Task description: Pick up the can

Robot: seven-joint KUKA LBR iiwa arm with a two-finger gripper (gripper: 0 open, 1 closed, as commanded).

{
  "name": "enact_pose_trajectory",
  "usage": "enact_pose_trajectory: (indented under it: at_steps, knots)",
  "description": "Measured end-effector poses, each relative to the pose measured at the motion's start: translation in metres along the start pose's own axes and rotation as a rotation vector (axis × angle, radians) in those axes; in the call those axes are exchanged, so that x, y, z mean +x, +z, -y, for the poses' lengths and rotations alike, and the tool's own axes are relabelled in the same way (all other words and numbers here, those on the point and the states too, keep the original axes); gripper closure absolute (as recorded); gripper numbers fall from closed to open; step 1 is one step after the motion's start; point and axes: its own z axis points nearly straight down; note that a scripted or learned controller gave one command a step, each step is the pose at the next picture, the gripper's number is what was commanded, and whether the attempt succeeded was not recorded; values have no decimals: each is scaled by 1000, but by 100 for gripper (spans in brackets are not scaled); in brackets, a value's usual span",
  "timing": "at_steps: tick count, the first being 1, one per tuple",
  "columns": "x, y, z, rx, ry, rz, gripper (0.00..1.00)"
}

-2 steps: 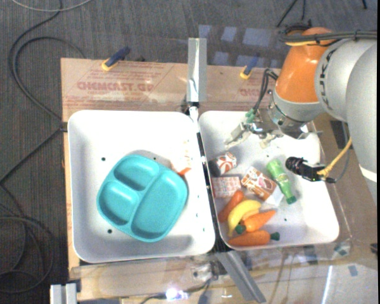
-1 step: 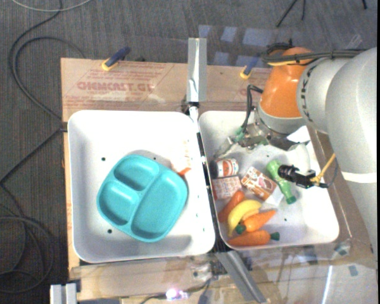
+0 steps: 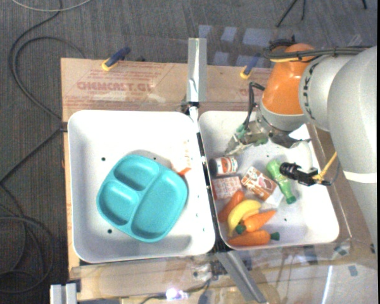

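The can (image 3: 225,165) is small, with a red and white label, and lies on its side at the left edge of the right bin (image 3: 323,230). My gripper (image 3: 239,142) hangs just above and to the right of the can, pointing down-left towards it. It is open, with nothing between its fingers, and a small gap separates it from the can.
Around the can lie a red-brown carton (image 3: 227,186), a second small carton (image 3: 258,182), a green bottle (image 3: 282,180), a banana (image 3: 242,211) and carrots (image 3: 252,230). A teal divided plate (image 3: 143,197) sits in the left bin (image 3: 82,138). The bin walls meet right beside the can.
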Motion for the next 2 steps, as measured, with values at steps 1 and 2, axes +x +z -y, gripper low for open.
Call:
enact_pose_trajectory:
  at_steps: [1,2]
  knots:
    - [0,0,0,0,0,0,0]
    - [-47,-56,-14,7,19,0,0]
